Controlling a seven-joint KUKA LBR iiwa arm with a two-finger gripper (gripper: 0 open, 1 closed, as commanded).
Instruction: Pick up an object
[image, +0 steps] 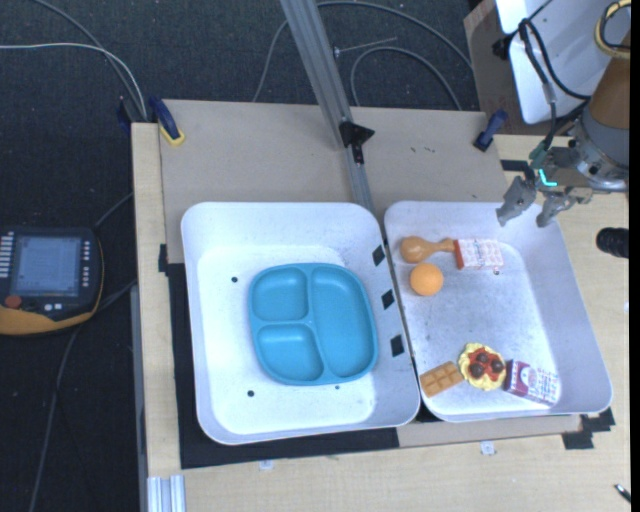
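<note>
The grey two-finger gripper (532, 207) is hovering with fingers spread open, holding nothing, above the right white bin's (560, 330) far rim.

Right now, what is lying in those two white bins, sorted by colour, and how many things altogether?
Blue: 1, the divided plate in the left bin.
Orange or tan: 3, the ball, the pear-shaped piece, the waffle-like block.
Red and white: 2, the packet, the carton.
Yellow and red: 1, the tart.
Total: 7
</note>
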